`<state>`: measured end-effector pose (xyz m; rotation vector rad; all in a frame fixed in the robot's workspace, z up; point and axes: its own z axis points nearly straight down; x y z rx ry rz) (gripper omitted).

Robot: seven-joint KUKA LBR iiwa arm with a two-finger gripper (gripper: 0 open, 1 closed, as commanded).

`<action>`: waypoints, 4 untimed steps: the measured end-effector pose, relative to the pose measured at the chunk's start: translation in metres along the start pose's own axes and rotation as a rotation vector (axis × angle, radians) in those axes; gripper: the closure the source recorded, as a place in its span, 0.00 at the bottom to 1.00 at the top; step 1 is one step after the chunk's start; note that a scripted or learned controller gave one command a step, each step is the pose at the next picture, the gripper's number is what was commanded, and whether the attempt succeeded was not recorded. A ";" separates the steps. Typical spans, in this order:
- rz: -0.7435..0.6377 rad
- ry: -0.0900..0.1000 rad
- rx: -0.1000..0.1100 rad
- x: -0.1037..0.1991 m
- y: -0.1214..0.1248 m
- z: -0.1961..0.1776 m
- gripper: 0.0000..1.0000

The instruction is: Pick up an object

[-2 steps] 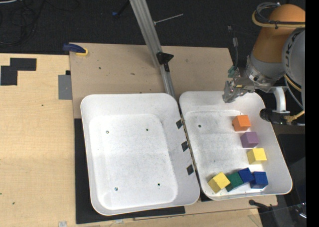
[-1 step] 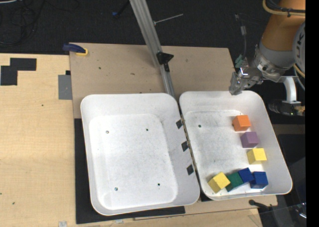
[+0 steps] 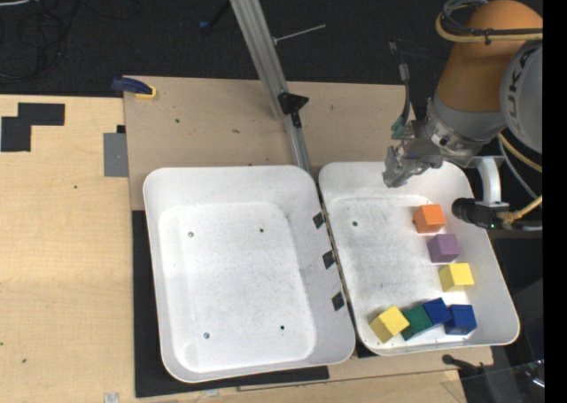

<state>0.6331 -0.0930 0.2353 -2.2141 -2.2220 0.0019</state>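
The right bin [image 3: 376,242] holds several small blocks. An orange cube [image 3: 429,218] lies near its right side, with a purple cube [image 3: 443,246] and a yellow cube [image 3: 457,275] below it. Along the front edge sit a yellow block [image 3: 388,322], a green block [image 3: 415,321] and two blue blocks [image 3: 448,314]. My gripper [image 3: 400,167] hangs over the bin's back edge, up and to the left of the orange cube, apart from every block. Nothing shows between its tips.
The left bin [image 3: 177,206] lies beside the right one, joined by black clips [image 3: 329,259]. A slanted metal rail [image 3: 266,56] rises behind the bins. A black fixture [image 3: 478,212] sticks in at the right bin's right rim.
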 end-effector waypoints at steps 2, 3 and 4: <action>0.000 0.000 0.002 0.098 -0.056 0.012 1.00; 0.000 0.000 0.001 0.137 -0.088 0.000 1.00; -0.001 -0.001 0.002 0.178 -0.118 -0.006 1.00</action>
